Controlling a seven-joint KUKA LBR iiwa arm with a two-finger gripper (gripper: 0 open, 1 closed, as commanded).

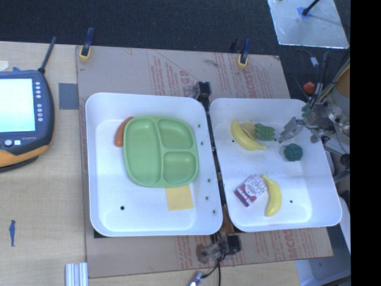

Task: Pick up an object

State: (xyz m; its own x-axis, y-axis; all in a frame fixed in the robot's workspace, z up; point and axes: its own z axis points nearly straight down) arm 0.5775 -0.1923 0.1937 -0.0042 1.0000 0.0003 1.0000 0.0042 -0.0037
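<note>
Hovers near the round dark-green lumpy toy (293, 152), up-right of it: grey two-finger gripper (293, 130), spread unclear, holding nothing visible. Best centred over it, descending straight, clear of the white bin wall (321, 154).

Position: fixed above the bench (47, 183)
Facing: downward, at a slant
Coverage: left bin (101, 159) and right bin (309, 186) whole, from moderate height

An orange sausage-shaped item (121, 132) lies mostly hidden beneath the green divided plate (161, 151), whose lower edge also covers the top of a yellow square (180, 198). The arm's gripper (296, 128) is blurred, its fingers indistinct. The small packet (250, 189) carries printing too small to read.
</note>
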